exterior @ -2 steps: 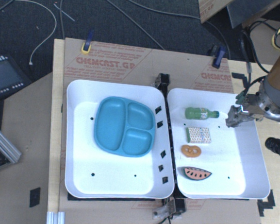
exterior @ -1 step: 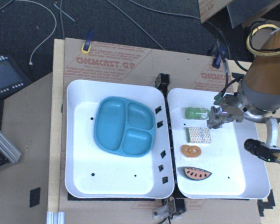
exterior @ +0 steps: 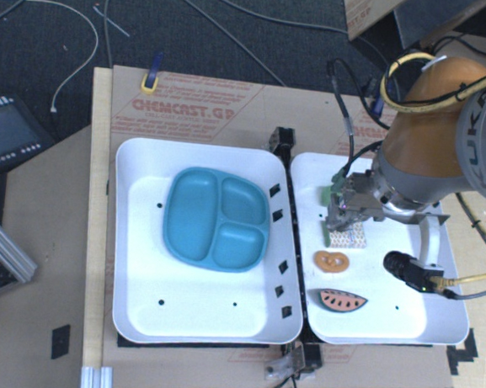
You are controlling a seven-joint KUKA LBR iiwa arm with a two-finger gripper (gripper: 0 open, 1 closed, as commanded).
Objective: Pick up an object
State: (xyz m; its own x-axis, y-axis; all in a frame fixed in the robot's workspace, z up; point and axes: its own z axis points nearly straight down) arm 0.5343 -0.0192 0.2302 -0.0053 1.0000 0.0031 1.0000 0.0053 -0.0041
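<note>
Camera view puts a small speckled pad (exterior: 347, 235) directly under my pincer (exterior: 340, 220), perhaps touching it; I cannot tell. It looks light, flat and soft, so I judge its edges the place to pinch. Just beyond it lies a pretzel (exterior: 332, 261), further out a watermelon slice (exterior: 342, 301), all in the right bin (exterior: 447, 329).
</note>
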